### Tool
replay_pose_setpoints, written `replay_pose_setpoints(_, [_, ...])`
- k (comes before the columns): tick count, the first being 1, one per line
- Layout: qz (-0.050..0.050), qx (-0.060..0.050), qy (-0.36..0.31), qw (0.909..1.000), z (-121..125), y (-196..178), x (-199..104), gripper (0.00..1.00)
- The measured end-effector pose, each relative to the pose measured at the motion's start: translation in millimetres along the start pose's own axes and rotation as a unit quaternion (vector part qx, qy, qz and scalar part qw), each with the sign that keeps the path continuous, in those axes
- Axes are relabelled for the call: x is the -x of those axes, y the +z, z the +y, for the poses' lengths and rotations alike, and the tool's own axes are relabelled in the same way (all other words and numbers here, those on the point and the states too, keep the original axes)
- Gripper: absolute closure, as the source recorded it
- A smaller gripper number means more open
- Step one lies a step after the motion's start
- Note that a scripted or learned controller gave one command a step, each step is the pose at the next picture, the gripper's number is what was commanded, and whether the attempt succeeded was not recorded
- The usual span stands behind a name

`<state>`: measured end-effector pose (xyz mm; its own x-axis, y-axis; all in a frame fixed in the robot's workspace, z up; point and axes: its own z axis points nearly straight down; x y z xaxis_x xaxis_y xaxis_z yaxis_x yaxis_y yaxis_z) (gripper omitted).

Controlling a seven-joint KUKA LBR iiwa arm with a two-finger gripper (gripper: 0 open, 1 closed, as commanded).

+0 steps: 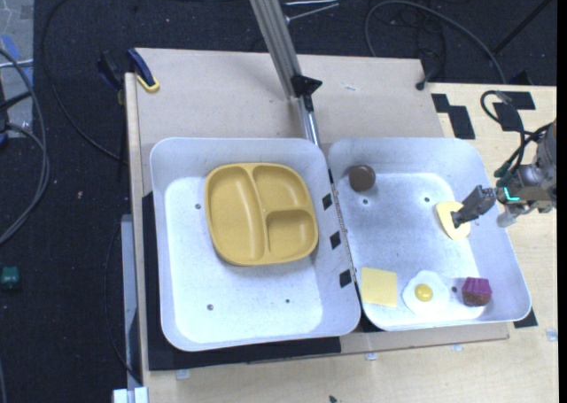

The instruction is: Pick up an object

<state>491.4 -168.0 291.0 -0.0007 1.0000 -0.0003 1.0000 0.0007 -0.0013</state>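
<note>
Right bin (399, 193), right side: gripper (472, 209) low over a yellow piece (451, 218), its dark tip touching or just above it; whether the tool is spread or pinched I cannot tell. Piece looks thin, flat, light, probably stiff plastic and slick; best taken across its narrow width at an edge. Near side holds cheese slice (380, 287), egg (424, 292), purple block (476, 290); brown ball (361, 178) far. Left bin holds yellow tray (261, 213).

Two white bins (177, 321); one yellow plate (262, 213), one brown ball (361, 178), two yellow pieces (379, 287), one egg (424, 292), one purple block (477, 290).
</note>
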Motion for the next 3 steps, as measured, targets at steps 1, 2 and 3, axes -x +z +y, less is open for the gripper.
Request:
replay_pose_setpoints(1, [0.000,0.000,0.000,1.0000,0,0,0,0.00])
replay_pose_setpoints(2, [0.001,-0.001,0.001,1.0000,-5,44,-1,0.00])
replay_pose_setpoints(3, [0.001,-0.002,0.001,1.0000,-1,90,3,0.00])
